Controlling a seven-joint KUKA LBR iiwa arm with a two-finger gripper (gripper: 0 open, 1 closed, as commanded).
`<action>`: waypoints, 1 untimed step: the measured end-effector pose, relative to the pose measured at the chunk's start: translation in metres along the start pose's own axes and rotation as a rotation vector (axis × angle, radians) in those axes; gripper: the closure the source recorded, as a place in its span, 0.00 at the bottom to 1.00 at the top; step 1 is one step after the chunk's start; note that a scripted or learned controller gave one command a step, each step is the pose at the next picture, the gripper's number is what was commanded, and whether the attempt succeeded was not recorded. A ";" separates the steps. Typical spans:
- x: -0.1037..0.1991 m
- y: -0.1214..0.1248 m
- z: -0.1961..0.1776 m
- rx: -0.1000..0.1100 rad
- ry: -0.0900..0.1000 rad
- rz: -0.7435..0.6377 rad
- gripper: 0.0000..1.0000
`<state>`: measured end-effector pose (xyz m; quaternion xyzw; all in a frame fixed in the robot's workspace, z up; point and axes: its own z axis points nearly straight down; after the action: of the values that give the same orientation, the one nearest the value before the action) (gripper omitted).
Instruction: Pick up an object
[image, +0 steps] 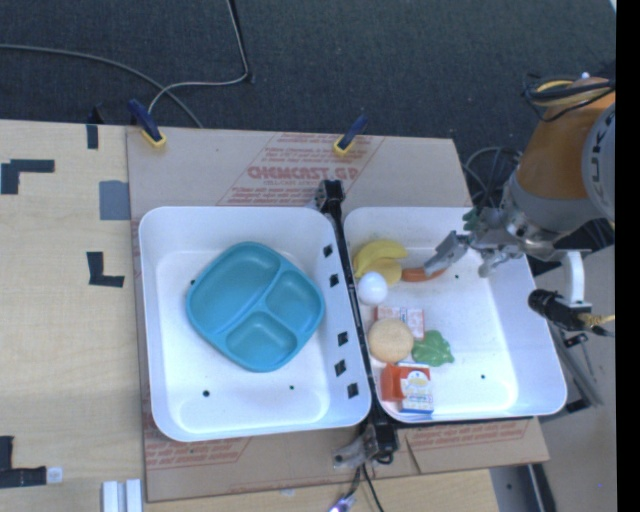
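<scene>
Hand (463, 252): fingers spread apart, holding nothing, low over the right bin (520, 385), tips near the carrot.
Carrot (415, 274): lies by the banana (378, 256), long axis roughly left-right.
Advice: likely best to straddle the carrot across its width, then close.

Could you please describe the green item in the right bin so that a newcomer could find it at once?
Look in the right bin, at the cluster along its left wall. The green toy lies just right of the tan bun; nothing else there is green and leafy-edged.
</scene>
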<state>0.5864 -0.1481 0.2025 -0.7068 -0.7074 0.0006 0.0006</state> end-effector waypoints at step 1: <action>0.027 0.064 0.116 -0.005 -0.003 0.000 0.00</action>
<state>0.6502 -0.1206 0.0864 -0.7067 -0.7075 -0.0001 -0.0021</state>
